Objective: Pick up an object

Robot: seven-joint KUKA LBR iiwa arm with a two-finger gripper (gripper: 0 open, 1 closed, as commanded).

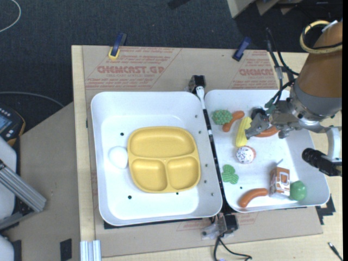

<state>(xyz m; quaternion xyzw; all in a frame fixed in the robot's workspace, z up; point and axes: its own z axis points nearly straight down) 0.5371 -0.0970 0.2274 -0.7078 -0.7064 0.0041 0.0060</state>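
Observation:
My gripper (259,123) hangs low over the right bin (321,170), near its upper middle, and looks open with nothing held between its fingers. Its tips sit at the right edge of a yellow corn-like piece (242,132) and just left of a red piece (267,132) that the wrist partly hides. Close by lie an orange carrot (234,119), a green broccoli piece (221,116) and a speckled white ball (245,155). Lower in the bin are a small green piece (229,174), an orange sausage (253,196), an orange-and-white box (280,181) and a green ball (298,190).
The left bin (103,113) holds a yellow divided plate (163,158) and a white egg (118,156). A black rail (206,125) separates the bins. The arm's grey and orange body (321,75) covers the right bin's upper right corner. A black fitting (321,162) juts in at the right.

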